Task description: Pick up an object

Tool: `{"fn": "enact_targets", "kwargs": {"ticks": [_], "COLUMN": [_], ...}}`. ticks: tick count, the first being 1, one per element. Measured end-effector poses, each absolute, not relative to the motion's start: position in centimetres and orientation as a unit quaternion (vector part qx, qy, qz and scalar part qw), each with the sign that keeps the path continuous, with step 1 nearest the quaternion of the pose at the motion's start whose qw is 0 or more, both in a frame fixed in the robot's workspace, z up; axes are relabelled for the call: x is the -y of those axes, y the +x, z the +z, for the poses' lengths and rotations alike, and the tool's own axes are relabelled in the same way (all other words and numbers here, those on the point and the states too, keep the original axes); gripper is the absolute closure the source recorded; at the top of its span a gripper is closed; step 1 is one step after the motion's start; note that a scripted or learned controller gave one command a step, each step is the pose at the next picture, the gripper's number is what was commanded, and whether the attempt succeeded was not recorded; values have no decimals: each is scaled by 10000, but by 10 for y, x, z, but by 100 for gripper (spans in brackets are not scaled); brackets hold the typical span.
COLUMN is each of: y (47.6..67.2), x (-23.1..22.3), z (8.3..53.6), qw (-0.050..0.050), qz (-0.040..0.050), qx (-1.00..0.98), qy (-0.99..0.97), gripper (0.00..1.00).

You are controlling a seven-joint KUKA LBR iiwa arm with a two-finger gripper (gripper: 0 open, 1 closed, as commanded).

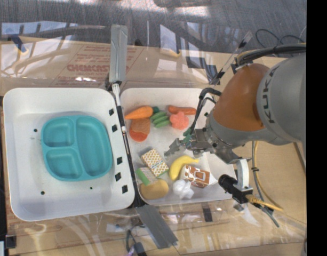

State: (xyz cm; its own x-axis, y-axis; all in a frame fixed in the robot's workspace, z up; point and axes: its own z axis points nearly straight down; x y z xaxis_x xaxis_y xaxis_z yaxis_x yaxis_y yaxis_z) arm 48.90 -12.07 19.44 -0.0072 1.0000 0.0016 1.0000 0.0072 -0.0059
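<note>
The right bin (163, 96) holds several small items. An orange carrot (138, 112), a green piece (160, 119), a second orange piece (182, 110) and a pink item (179, 121) lie along its far side. A red-orange block (140, 130) lies by the left wall. Nearer the front are a checkered box (154, 162), a yellow banana (180, 166), a brown-and-white carton (197, 176), a white lump (182, 189) and a tan potato (154, 189). My gripper (177, 146) hangs over the bin's middle, between the pink item and the banana, with nothing seen in it.
The left bin (19, 159) carries a teal divided plate (76, 146). A black clip-lined divider (120, 137) separates the bins. The grey arm with its orange band (243, 103) covers the right bin's right side. Cables (259, 196) trail at the front right.
</note>
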Motion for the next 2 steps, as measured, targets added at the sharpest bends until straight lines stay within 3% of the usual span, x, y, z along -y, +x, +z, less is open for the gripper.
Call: {"fn": "enact_targets", "kwargs": {"ticks": [1, 2], "y": [485, 496], "x": [148, 135], "z": [99, 96], "qw": [-18, -17], "qz": [-12, -26], "qx": [7374, 5917], "qy": [-6755, -8062], "gripper": [0, 0]}}
